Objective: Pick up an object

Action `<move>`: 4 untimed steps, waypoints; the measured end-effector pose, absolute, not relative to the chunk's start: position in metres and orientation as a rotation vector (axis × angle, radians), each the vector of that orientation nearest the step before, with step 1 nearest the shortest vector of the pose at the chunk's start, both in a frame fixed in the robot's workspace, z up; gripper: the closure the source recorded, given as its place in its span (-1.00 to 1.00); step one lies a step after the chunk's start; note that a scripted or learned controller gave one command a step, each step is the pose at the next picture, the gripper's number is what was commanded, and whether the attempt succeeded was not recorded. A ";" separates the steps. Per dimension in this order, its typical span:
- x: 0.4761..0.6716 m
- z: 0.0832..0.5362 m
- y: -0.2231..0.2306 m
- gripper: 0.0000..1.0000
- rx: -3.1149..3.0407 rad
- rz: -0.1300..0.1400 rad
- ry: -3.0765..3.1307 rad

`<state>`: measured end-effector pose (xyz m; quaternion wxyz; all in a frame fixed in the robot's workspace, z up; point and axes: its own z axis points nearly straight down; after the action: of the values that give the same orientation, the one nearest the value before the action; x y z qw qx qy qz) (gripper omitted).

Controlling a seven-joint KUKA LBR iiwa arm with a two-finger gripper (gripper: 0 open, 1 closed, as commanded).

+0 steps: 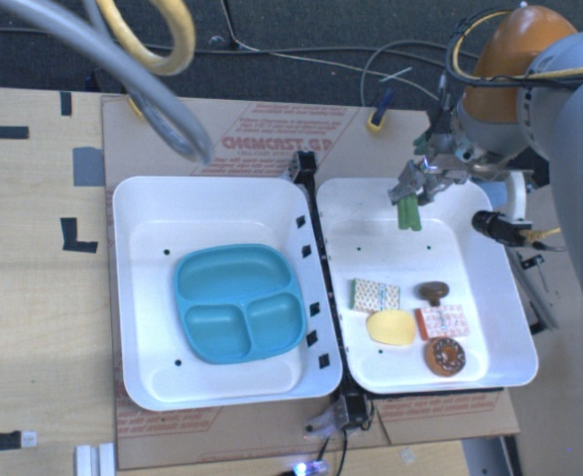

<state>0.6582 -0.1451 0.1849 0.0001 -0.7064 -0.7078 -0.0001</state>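
- Green block (408, 213) hangs from the gripper (410, 198) over the back of the right bin (490, 365); its top end sits between the fingers, so the gripper looks clamped on it.
- Block hangs roughly upright and appears clear of the bin floor, though how far up I can't judge.
- Grip looks to be near the top end only. My read: lift straight up, slowly, no wrist twist, or it may pivot out.
- Others lie at the front of the same bin, well apart from the block: checked packet (375, 294), yellow piece (392, 328), brown mushroom-shaped thing (432, 292), red-and-white packet (442, 321), chocolate doughnut (445, 356).
- Left bin (133, 216) holds a blue divided plate (240, 300); not involved.
- Divider (316, 256) between the bins is to the block's left; keep any travel above it.
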 end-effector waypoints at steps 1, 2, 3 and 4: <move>0.659 0.237 -0.145 1.00 -2.221 -0.003 -2.225; 0.650 0.244 -0.091 1.00 -2.216 0.001 -2.226; 0.652 0.247 -0.033 1.00 -2.215 0.002 -2.226; 0.655 0.248 0.015 1.00 -2.219 0.002 -2.224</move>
<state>0.6550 0.0154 0.2475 0.0002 -0.7063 -0.7079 0.0007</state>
